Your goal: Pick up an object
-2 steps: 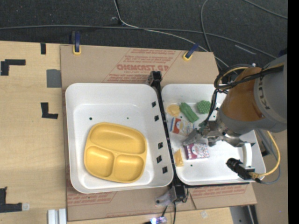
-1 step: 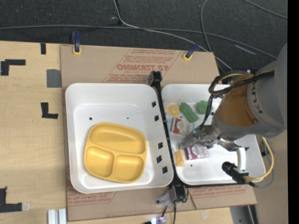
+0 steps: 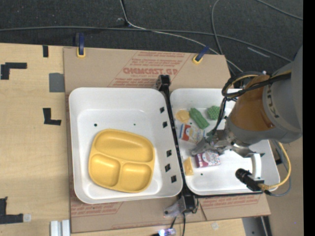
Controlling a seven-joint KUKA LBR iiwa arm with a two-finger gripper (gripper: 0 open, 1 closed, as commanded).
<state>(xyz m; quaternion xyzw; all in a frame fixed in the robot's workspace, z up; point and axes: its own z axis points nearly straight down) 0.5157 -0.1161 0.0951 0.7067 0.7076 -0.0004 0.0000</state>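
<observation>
Down in the right bin (image 3: 224,186), the gripper (image 3: 210,144) sits low among the small items, and whether its fingers are spread or closed cannot be told from this slanted view, since the wrist and grey arm (image 3: 266,114) cover most of it. Nothing can be seen caught between them, so no grasp can be claimed.

Just below the fingertips, on the near side and touching or nearly so, lies a small purple-and-white packet (image 3: 207,159), its long axis running roughly left to right across the bin floor. That looks the likeliest target: it lies a touch nearer than the fingers and slightly left of the wrist. Squaring up over it would call for a small shift toward the near wall, with the closing line set across the packet's short side.

Just left of the fingers is a red-and-white carton (image 3: 186,131), and beyond it, on the far side, a green oblong piece (image 3: 199,117), a yellow piece (image 3: 182,115) and a round green item (image 3: 213,112). A thin yellow strip (image 3: 188,166) lies against the bin's left wall.

Well apart, the left bin (image 3: 78,132) holds a yellow divided tray (image 3: 121,160), out of play for this reach.
</observation>
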